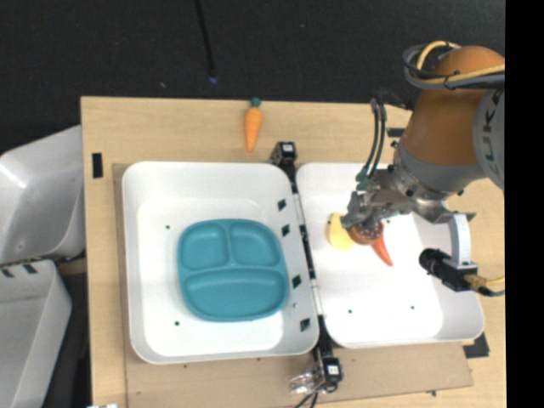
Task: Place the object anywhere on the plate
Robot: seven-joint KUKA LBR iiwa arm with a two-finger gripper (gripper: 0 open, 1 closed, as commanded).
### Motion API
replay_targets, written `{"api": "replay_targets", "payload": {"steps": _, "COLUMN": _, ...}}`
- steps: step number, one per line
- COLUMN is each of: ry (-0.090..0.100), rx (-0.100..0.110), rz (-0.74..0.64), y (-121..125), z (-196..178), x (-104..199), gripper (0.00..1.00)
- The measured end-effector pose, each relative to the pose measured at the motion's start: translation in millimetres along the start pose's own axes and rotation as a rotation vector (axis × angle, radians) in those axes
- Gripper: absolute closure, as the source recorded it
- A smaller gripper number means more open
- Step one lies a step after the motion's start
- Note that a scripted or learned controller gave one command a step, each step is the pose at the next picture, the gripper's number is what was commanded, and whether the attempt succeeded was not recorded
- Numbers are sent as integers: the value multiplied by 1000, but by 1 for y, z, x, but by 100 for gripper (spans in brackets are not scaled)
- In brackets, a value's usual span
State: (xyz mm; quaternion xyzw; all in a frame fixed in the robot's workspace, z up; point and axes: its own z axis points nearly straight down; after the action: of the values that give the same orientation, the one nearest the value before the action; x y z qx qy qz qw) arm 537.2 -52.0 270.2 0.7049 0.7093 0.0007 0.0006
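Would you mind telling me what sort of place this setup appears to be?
Probably a robotics lab test bench: a grey-and-orange robot arm reaches over two shallow white plastic bins on a plywood board, with toy food and a teal divided plate as props.

Bright even overhead light, soft shadows, slight blur.

arm [442, 134]: reaches in from right | gripper [367, 224]: lowered, pointing down

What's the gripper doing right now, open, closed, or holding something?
Gripper: cannot be told; it sits low over the yellow object and orange carrot in the right bin.
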Motion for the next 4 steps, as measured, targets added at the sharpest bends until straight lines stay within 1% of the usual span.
{"api": "replay_targets", "payload": {"steps": 1, "ry": 0, "rx": 3, "rz": 1, "y": 12, "z": 15, "x": 42, "gripper": 100}}
{"api": "replay_targets", "payload": {"steps": 2, "ry": 0, "rx": 4, "rz": 0, "y": 22, "z": 32, "x": 93, "gripper": 100}}
{"api": "replay_targets", "payload": {"steps": 3, "ry": 0, "rx": 1, "rz": 0, "y": 33, "z": 40, "x": 143, "gripper": 100}}
{"api": "replay_targets", "payload": {"steps": 4, "ry": 0, "rx": 2, "rz": 1, "y": 27, "z": 34, "x": 169, "gripper": 100}}
